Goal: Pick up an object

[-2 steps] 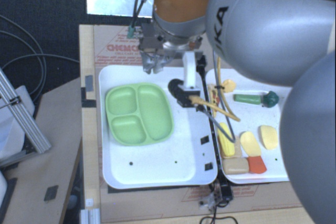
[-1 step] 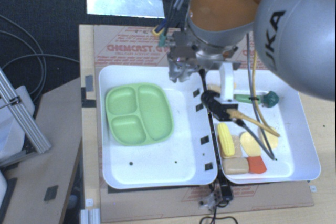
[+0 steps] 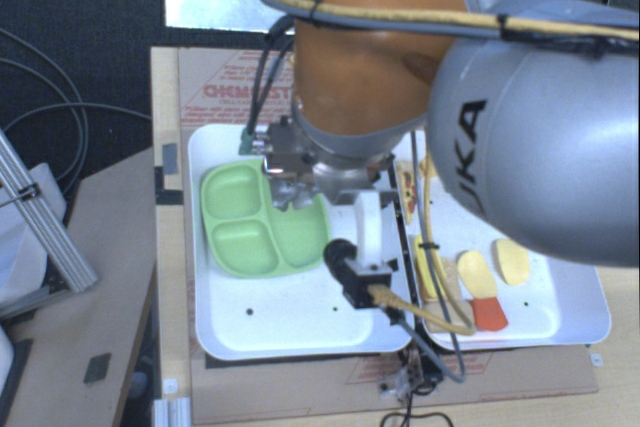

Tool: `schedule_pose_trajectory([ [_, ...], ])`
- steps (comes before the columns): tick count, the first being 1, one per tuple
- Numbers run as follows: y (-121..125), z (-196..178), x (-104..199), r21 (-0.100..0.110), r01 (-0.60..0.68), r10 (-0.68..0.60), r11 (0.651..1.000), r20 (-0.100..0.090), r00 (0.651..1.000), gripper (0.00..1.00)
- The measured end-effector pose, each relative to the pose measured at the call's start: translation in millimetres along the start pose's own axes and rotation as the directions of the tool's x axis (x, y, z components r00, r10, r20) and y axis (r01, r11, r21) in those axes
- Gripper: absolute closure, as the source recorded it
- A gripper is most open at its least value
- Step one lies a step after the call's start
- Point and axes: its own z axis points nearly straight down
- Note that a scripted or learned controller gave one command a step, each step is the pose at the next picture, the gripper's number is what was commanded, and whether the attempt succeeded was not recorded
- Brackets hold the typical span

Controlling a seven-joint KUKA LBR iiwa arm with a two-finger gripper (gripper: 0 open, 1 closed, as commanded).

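A light green divided tray lies in the left white bin, toward its left side. My gripper hangs low over the tray's right rear part, under the big orange and grey wrist. The arm's bulk hides the tip of the gripper and the right edge of the tray. I see nothing held.
The right bin holds two pale yellow pieces, an orange-red block and a speckled flat piece partly under the arm. Cardboard lies under both bins. A metal frame stands at the left.
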Motion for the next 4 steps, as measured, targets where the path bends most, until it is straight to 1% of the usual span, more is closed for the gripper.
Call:
schedule_pose_trajectory([
  [1, 24, -180, -4, -0.022, -0.005, 0.005, 1.000, -0.007, 1.000, 1.00],
  [2, 1, -129, -25, 0.001, -0.011, 0.011, 1.000, 0.003, 1.000, 1.00],
  [3, 1, 26, -41, 0.011, -0.012, 0.012, 1.000, 0.008, 1.000, 1.00],
  [4, 3, -103, -58, -0.016, -0.008, 0.008, 1.000, -0.004, 1.000, 1.00],
])
